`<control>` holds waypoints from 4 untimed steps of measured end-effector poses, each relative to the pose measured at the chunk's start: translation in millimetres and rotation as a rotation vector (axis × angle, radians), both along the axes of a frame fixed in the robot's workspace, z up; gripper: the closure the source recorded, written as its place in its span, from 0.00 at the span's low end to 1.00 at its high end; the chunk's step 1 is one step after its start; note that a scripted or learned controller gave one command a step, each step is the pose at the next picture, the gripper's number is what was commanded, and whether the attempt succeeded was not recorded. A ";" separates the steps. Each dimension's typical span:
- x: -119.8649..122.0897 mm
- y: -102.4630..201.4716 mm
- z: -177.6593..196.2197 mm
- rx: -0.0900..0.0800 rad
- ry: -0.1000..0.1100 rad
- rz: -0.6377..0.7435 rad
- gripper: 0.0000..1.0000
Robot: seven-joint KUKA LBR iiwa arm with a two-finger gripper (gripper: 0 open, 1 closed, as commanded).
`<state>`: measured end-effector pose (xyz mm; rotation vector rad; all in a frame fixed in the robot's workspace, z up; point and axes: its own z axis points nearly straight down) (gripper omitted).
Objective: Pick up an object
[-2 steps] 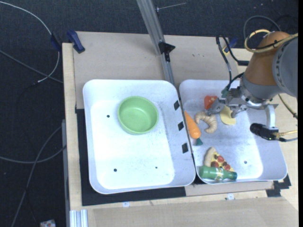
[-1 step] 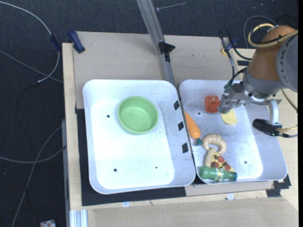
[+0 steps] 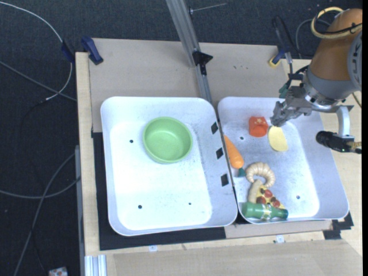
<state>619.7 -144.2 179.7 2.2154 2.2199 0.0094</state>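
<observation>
Gripper (image 3: 278,118) low in the right bin (image 3: 322,177), near its far edge — between red block (image 3: 258,126) and yellow piece (image 3: 278,139). Cannot tell its opening or any hold. Green bowl (image 3: 167,140) in left bin (image 3: 121,171) — well apart.

From my seat I can't make out the claw (image 3: 278,118): its tip is a dark blur low over the right bin (image 3: 313,174), and whether anything sits in it is beyond me. The arm (image 3: 336,56) runs off the right edge, so its upper part is lost to me. The small pieces beside the green bottle (image 3: 264,212) are too tiny to identify. The bottle overlaps the bin's near rim, hiding it there. The desk (image 3: 172,73) is cut off at the bottom edge.
</observation>
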 end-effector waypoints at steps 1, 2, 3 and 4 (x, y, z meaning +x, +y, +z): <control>-4.7 -1.2 65.9 -0.001 -0.003 -0.001 1.00; -3.3 -0.8 76.6 -0.002 -0.001 0.000 1.00; 11.6 54.1 84.6 0.000 0.000 0.005 1.00; 11.8 109.7 73.7 0.004 0.017 0.004 1.00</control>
